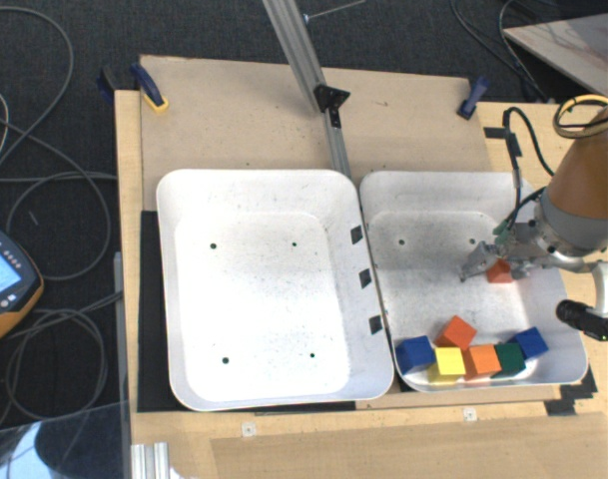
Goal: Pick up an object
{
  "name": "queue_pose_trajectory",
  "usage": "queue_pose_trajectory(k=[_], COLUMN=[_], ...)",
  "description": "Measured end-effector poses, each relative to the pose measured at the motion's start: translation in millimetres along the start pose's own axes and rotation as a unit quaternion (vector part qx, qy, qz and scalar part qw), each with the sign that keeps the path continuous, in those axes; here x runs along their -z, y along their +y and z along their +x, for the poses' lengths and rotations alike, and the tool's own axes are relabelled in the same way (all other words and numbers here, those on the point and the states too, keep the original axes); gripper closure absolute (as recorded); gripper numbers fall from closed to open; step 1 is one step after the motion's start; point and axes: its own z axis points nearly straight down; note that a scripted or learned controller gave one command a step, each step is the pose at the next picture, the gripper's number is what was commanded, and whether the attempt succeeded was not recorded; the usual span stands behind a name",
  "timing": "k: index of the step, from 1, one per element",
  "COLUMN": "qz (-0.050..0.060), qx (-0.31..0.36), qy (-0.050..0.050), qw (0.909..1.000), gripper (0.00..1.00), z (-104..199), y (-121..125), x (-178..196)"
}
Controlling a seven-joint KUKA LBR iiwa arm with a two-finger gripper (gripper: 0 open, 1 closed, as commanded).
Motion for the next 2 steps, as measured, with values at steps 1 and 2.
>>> queue_pose_trajectory(k=[1,2], qz=[-0.004,-0.003], qx=[0.000,0.000], qy=[0.000,0.000], qw=[1.0000,1.0000], gripper=[1.00,1.00], z=[0.4,-9.6], y=[2.1,2.0], x=[13.5,72.7])
